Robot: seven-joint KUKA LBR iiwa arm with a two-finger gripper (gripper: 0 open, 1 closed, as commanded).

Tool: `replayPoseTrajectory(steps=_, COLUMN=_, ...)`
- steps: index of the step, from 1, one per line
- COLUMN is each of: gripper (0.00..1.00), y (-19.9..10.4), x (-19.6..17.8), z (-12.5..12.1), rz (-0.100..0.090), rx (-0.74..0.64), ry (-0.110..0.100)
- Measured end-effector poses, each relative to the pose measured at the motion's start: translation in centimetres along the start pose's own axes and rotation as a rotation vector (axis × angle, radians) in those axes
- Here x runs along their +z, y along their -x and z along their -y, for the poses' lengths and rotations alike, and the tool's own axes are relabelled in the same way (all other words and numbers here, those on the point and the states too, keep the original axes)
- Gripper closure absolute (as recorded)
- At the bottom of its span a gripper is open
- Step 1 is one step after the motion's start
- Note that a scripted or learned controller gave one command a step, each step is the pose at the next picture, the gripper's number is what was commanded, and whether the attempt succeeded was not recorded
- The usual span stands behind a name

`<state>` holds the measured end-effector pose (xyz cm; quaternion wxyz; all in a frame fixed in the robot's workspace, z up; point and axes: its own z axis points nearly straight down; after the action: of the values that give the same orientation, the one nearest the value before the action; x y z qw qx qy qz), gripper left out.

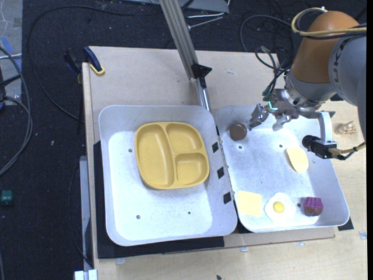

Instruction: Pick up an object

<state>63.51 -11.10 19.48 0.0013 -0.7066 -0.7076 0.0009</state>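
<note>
The arm (344,57) is a thick grey cylinder with a rounded orange band above the wrist, ringed by a thin yellowish cable. Below the band sits a darker grey wrist flange, and the gripper (269,118) is metallic grey with a small green light

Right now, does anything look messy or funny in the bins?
Nothing is spilled or broken. The yellow divided plate sits slightly turned in the left bin, and the toy fried egg lies flat in the right bin.
</note>
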Motion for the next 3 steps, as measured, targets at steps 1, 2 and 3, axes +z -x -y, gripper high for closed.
replayPoseTrajectory(steps=1, gripper=0.0, y=0.0, x=-0.1, z=-0.1, rz=0.0, rx=0.0, ry=0.003)
replayPoseTrajectory(steps=2, gripper=0.0, y=0.0, x=6.0, z=-0.7, rz=0.001, rx=0.0, ry=-0.002)
replayPoseTrajectory(steps=3, gripper=0.0, y=0.0, x=10.5, z=-0.7, rz=0.002, rx=0.001, ry=0.002)
